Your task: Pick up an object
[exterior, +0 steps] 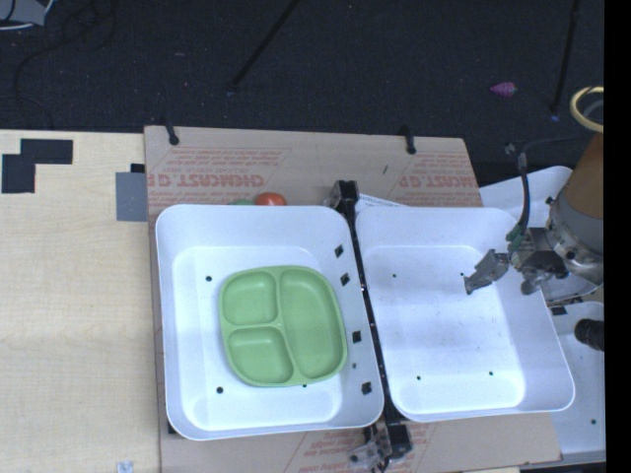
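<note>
White plastic makes up the two shallow bins that sit side by side on a sheet of printed brown cardboard [296, 166], which shows as a strip along the near edge and as a wider band behind them. In the left bin [187, 264] a pale green plate [283, 325] with three compartments lies flat on the floor, slightly turned, its near rim close to the bin's front wall and its right edge just beside the dark divider where the bins meet. The right bin [444, 363] has a bare, faintly scuffed floor. Over the right part of that bin the gripper [505, 272] reaches in from the right, low above the floor near the far right corner; one grey finger [483, 270] points left and a second darker piece sits just to its right, with a gap between them, so the jaws stand apart and nothing lies between them. Behind it the grey wrist [577, 230] rises toward the orange band at the frame's edge, well apart from the plate. Farther back, a small red ball [270, 200] peeks over the far wall of the left bin, resting on the cardboard. To the left a light wooden bench top [69, 313] carries black and grey patches, and beyond everything lies a dark floor with cables
</note>
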Controlling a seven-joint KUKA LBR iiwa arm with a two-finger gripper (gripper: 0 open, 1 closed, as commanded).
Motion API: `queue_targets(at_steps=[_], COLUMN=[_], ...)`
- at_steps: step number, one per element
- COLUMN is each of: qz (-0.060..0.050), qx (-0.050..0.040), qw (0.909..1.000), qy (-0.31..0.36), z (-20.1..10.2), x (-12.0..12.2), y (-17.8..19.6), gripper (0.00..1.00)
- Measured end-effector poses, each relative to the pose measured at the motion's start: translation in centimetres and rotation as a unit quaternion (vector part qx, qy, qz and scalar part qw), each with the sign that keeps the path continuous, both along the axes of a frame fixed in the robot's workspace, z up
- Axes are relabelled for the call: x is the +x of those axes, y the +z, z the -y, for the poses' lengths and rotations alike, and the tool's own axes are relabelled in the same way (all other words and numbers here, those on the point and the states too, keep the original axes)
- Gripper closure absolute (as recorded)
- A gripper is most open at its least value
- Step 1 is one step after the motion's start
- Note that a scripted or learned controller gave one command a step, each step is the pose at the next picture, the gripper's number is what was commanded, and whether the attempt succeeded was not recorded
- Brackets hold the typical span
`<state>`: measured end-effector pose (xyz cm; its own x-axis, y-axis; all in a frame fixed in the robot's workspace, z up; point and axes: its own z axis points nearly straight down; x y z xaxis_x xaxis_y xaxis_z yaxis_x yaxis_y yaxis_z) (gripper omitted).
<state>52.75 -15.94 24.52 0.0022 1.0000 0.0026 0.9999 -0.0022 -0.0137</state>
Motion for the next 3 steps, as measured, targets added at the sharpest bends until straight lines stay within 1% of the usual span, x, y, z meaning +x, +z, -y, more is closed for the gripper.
queue_targets(at_steps=[1,2,3], qz=[0.006,0.002,0.002], qx=[-0.0013,0.0001,0.0003], qw=[1.0,1.0,1.0], qy=[0.001,0.001,0.001], z=[0.0,-0.4,-0.8], x=[0.2,-0.5,-1.0], y=[0.6,-5.6,-11.9], gripper=[0.0,0.0,0.0])
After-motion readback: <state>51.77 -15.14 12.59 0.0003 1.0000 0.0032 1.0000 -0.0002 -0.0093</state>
